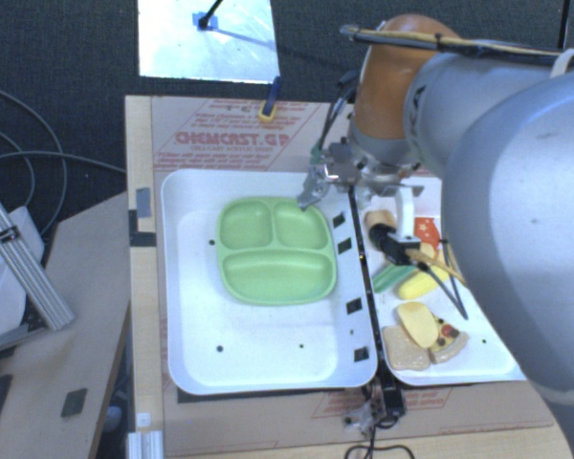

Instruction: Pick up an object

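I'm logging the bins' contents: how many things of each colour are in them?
Green: 2 (divided plate, small green piece)
Yellow: 2 (wedge, rounded lump)
Tan: 3 (bread slice, pizza slice, round piece)
Orange-red: 1 (box)
Total: 8

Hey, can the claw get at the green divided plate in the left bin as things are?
Probably yes. The claw hangs right at the upper right corner of the green plate, and nothing in the left bin stands between them.

the tray (273, 256) is pale green, the bin (258, 344) white, the arm (497, 161) grey with an orange band.
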{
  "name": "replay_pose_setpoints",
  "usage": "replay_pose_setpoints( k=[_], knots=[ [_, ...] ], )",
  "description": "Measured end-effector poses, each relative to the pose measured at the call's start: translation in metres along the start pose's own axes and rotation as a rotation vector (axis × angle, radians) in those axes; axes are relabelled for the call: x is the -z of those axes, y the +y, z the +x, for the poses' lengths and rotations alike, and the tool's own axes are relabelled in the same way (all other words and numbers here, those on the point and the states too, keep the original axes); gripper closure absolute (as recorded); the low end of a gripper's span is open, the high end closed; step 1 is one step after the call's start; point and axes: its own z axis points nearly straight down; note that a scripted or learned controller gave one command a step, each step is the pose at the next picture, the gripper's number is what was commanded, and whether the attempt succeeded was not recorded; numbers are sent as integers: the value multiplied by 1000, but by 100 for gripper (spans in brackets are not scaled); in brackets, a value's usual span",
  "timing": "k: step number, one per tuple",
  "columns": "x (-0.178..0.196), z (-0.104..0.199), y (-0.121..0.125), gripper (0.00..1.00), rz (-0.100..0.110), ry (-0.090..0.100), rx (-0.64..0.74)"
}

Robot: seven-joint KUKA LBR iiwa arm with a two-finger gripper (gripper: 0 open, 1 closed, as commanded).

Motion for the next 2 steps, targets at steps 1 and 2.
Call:
replay_pose_setpoints(
  k=[1, 2],
  knots=[
    [11, 0, 1, 100, -4, -1, 5],
    [11, 0, 1, 0, -3, -1, 5]
  ],
)
